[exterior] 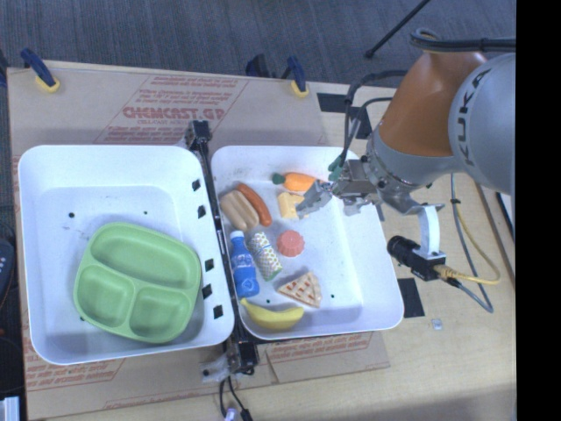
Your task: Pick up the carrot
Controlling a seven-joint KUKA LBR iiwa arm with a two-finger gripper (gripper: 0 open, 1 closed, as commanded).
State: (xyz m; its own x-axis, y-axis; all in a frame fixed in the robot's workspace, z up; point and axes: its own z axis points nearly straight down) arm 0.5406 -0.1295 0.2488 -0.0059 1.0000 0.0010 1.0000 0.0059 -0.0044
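A small orange carrot (pixel 299 181) with a green tip lies at the far side of the right bin (pixel 368 279), close to its back wall. My gripper (pixel 314 200) hangs just to the right of and slightly below the carrot, over a pale yellow cheese piece (pixel 288 205). Its fingers look parted with nothing between them. The carrot is not held.
The right bin also holds a hot dog (pixel 244 207), a blue bottle (pixel 243 264), a striped can (pixel 264 254), a red round piece (pixel 291 243), a pizza slice (pixel 301 290) and a banana (pixel 273 315). A green divided plate (pixel 136 281) lies in the left bin (pixel 53 200).
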